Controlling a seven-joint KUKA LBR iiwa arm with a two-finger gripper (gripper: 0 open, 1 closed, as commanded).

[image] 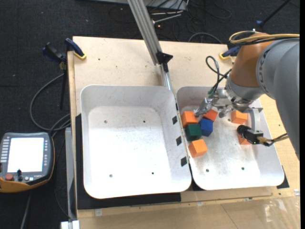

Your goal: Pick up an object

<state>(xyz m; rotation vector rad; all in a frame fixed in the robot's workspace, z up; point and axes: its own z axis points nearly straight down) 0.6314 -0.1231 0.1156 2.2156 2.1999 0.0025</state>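
White plastic forms the two shallow bins, which are set side by side on a pale wooden bench (pixel 119 61). The left bin (pixel 95 99) takes up the centre of the frame, and the right bin (pixel 267 171) lies at centre right, touching it along one rim. A cluster of small blocks is seen in the upper left part of the right bin: an orange cube (pixel 189 117) at the top, a dark green cube (pixel 192 131) just below it, a blue cube (pixel 206 127) touching the green one on its right, and a second orange cube (pixel 198 148) lower down, just beside the green one. Another orange block (pixel 239 117) lies further right in the same bin, partly under the arm, and a smaller orange piece (pixel 244 138) is seen below it.

The grey arm with its orange band (pixel 248 63) enters from the upper right of the frame. The metal two-finger gripper (pixel 208 107) is lowered over the cluster, just above the blue cube. Whether its pincer is apart or together cannot be told, as the tips are lost against the blocks. No block is seen between them.

A handheld control pendant with a white screen (pixel 24 162) lies at the lower left of the frame, on the dark floor.
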